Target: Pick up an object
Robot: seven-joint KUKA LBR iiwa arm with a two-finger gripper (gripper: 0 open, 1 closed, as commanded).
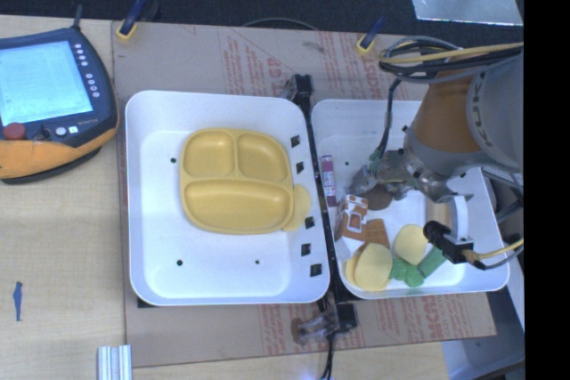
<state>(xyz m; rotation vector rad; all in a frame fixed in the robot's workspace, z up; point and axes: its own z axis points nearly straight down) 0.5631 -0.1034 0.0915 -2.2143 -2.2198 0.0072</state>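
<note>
The right bin point(356, 116) holds several small items. A brown and white box point(354, 216) lies near its left wall, with a brown piece point(377, 232) beside it. Two pale yellow rounded pieces point(372, 266) point(411, 241) and a green item point(419, 269) sit at the front. A thin maroon and white stick point(328, 177) lies along the left wall. My gripper point(381, 176) hangs low over the middle of this bin, just above and right of the brown and white box. The grey arm point(463, 125) covers the bin's right part.
The left bin point(151, 218) holds a yellow divided tray point(238, 181). A teach pendant point(49, 102) lies on the bench at far left. Cables point(445, 56) loop over the arm at the back right. Blue and yellow clamps point(132, 18) point(370, 37) hold the cardboard's far edge.
</note>
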